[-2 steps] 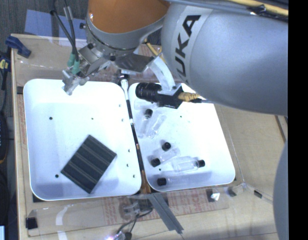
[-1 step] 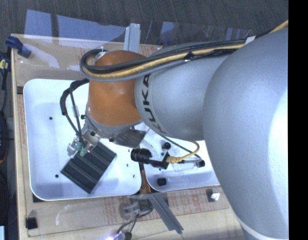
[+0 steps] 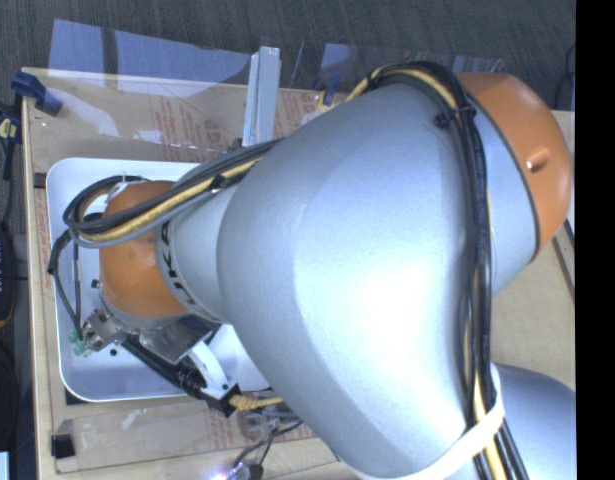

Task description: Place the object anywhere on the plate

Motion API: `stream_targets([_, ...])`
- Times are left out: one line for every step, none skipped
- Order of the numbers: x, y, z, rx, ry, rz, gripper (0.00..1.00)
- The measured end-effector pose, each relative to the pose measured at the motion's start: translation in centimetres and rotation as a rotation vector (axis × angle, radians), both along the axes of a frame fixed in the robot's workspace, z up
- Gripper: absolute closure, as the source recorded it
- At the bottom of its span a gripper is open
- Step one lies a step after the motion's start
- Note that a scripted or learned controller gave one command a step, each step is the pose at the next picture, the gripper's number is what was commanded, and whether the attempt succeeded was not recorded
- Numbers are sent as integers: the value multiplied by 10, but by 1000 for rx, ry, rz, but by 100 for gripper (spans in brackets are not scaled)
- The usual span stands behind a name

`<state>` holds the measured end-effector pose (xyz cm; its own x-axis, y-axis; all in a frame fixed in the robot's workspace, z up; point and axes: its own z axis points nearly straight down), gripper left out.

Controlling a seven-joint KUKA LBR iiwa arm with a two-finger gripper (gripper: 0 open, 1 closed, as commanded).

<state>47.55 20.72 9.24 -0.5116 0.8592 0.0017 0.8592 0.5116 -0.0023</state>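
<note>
The plate and the object are hidden under the grey arm (image 3: 367,268), which covers the white bin (image 3: 62,193) at the frame's left; the gripper's state I cannot tell.

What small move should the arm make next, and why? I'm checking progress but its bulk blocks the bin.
Probably lift the arm slightly: its wrist sits low over the left bin, covering the bin's inside, so neither object nor plate can be checked.
</note>
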Motion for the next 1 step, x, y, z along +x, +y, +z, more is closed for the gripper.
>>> stream_targets([8, -57, 54, 1, -3, 569, 100])
